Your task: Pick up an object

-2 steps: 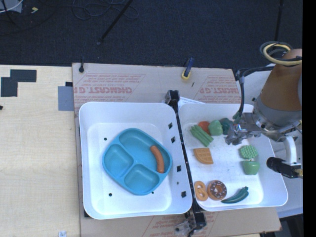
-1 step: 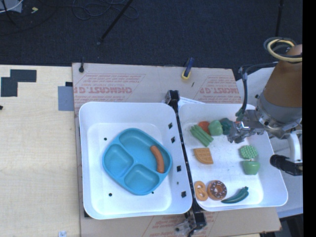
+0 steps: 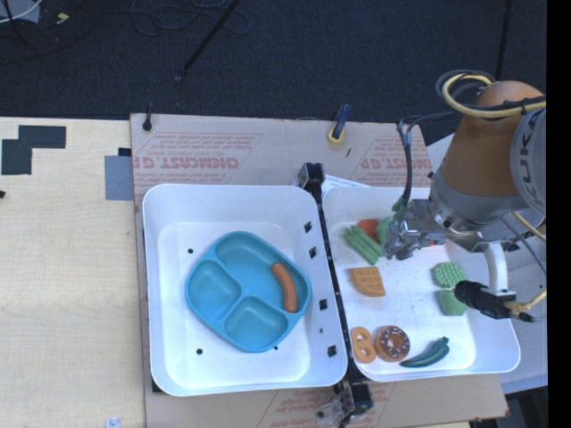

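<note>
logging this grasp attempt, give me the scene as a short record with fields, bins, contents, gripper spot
left bin: blue divided plate with a sausage lying on it
right bin: green bean pod, cracker, pretzel, chocolate donut, dark green pepper, two green blocks
gripper: low over the right bin's far left part, beside the bean pod
held object: none seen between the fingers

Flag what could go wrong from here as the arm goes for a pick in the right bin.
1. The gripper sits low over a tight cluster, a green ridged piece and a red item, so it may nudge both or catch neither.
2. That cluster lies near the right bin's wall by the divider, leaving the fingers little room.
3. The cracker lies close below and could be knocked aside.
</note>
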Available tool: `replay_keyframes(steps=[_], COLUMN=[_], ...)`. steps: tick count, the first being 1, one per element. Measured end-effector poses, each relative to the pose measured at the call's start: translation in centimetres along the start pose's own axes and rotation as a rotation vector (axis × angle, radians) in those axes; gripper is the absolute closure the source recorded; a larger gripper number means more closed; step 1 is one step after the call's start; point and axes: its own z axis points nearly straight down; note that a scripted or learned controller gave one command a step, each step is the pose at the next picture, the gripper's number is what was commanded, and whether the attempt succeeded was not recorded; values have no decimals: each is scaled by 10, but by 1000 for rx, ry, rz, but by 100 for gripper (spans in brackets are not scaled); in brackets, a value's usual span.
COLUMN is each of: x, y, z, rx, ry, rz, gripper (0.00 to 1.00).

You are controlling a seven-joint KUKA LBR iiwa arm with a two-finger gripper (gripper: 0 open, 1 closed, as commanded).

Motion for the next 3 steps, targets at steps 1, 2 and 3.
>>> replay_keyframes(steps=[1,2,3], x=[56,104,137], y=[0,12,18], z=[-9,3,-2], rx=[-1,0,-1], ry=[-1,-2,-2], rz=[-1,0,1], gripper=[100,100,100])
